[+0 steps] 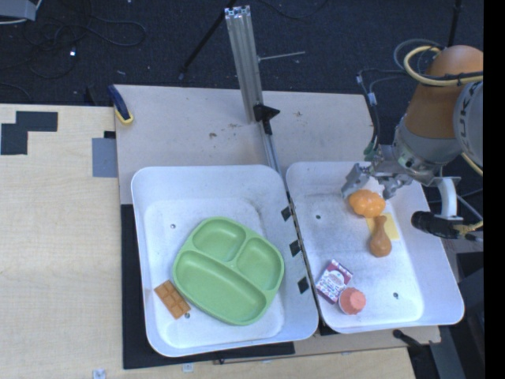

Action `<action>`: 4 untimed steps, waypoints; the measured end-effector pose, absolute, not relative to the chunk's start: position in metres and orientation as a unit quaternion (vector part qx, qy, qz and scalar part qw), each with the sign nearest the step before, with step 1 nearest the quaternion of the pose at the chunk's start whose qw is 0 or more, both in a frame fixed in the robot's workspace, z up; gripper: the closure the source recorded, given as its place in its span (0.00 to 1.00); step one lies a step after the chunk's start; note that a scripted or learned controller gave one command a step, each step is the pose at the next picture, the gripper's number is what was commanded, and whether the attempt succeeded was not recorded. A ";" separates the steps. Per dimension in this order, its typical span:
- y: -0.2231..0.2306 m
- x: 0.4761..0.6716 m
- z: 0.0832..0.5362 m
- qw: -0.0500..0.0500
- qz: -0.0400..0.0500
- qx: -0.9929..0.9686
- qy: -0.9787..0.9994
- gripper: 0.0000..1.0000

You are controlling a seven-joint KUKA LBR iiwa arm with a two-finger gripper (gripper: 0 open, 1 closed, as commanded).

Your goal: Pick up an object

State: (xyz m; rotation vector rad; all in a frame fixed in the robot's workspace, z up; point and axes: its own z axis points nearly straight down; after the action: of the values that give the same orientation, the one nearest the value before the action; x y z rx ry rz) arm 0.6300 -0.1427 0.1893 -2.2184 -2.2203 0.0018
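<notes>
Gripper open, fingers straddling orange fruit in right bin; descend straight, centre on fruit, close gently.

No legible text, labels, brands or numbers found. Printing on the red-and-white packet is too small to read.

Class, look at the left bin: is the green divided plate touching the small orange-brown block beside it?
Apart. The camera view shows a strip of white bin floor between the green divided plate and the orange-brown block at its lower left.
</notes>
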 end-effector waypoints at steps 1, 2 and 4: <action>-0.147 0.624 0.143 0.003 0.003 -0.707 -0.707 0.00; -0.147 0.624 0.092 0.001 0.001 -0.708 -0.707 0.00; -0.151 0.615 0.155 -0.001 -0.001 -0.708 -0.706 1.00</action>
State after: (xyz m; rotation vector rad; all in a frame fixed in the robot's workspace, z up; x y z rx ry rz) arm 0.6149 -0.1507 0.1555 -2.2269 -2.2198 -0.0023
